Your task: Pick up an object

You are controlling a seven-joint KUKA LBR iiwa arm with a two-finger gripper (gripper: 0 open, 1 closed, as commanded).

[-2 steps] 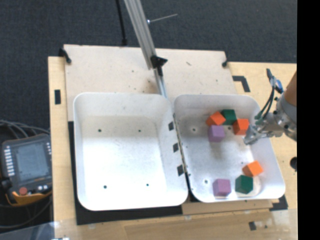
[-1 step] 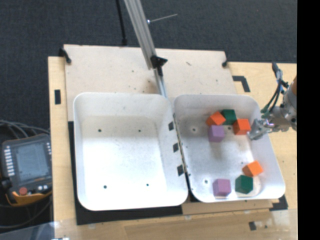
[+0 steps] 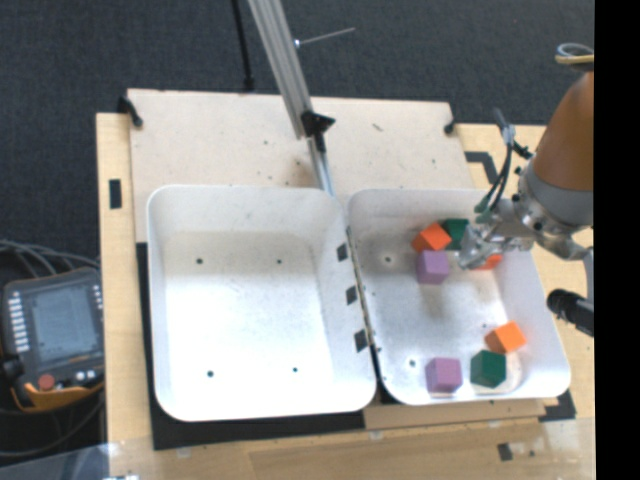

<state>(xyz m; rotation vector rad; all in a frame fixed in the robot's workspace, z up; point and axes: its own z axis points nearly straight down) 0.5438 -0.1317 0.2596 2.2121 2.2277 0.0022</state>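
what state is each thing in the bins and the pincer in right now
pincer: low in the right bin, among the upper blocks
upper orange block: resting, touching upper purple block
lower purple block: resting, apart
lower green block: resting below lower orange block

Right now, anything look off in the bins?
Nothing spilled or damaged. All blocks sit inside the right bin: an orange, green and purple cluster by the pincer, and three more near the front edge. The left bin sits square.
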